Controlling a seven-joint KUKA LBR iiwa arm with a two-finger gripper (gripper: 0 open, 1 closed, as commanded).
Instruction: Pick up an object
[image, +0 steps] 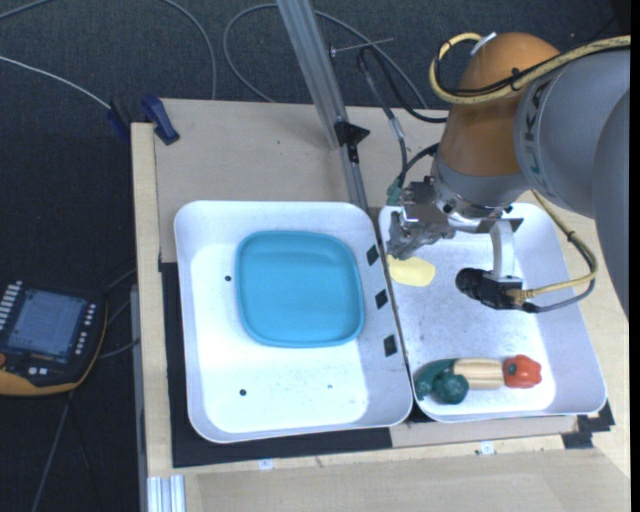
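Note:
My gripper (407, 243) hangs over the far left part of the right bin (575, 345), close to the divider between the bins. Directly below and touching its tip lies a pale yellow object (414, 272) on the bin floor. Along the near edge of the same bin rest a dark green object (441, 384), a tan cylinder (479, 373) and a red object (521, 371) in a row. The view from above hides the finger gap.
The left bin (210, 400) holds a blue square plate (299, 287). A metal pole (325, 80) rises behind the bins. A black cable fitting (487, 287) hangs off the wrist over the right bin. A handheld pendant (45, 330) lies left of the bench.

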